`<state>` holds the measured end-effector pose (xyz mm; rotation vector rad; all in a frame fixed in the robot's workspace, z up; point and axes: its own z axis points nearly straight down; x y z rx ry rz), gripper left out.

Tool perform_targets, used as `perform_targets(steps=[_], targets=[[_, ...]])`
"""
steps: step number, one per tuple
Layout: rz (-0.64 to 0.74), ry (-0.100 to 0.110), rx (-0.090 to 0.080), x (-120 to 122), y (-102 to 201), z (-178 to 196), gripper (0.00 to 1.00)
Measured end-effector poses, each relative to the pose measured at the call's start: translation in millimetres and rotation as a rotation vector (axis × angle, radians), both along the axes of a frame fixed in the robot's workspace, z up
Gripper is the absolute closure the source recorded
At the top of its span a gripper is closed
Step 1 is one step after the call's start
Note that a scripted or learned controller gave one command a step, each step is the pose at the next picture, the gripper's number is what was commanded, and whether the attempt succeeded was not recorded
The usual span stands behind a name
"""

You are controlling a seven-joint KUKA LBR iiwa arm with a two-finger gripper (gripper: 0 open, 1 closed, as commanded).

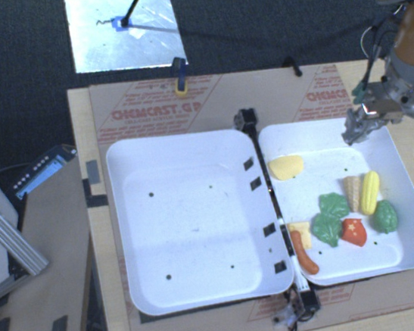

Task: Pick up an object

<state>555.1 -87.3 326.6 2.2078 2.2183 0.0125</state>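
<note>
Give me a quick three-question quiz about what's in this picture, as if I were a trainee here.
1. True or false: the toy food all lies in the right bin.
2. Which item lies nearest the hand? A) orange carrot B) pale yellow piece C) red piece
3. Fill in: the yellow corn cob lies right beside a ____ cob.

Key
1. True; the left bin holds none of it.
2. B. The carrot and red piece lie toward the near edge, while the hand hovers over the bin's far corner.
3. Tan (pale beige).
</note>
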Motion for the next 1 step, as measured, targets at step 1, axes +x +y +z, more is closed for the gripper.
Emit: perform_targets(steps=[1], targets=[[0.004,0.000,0.002,80.9,24.3,52.5,1.00]])
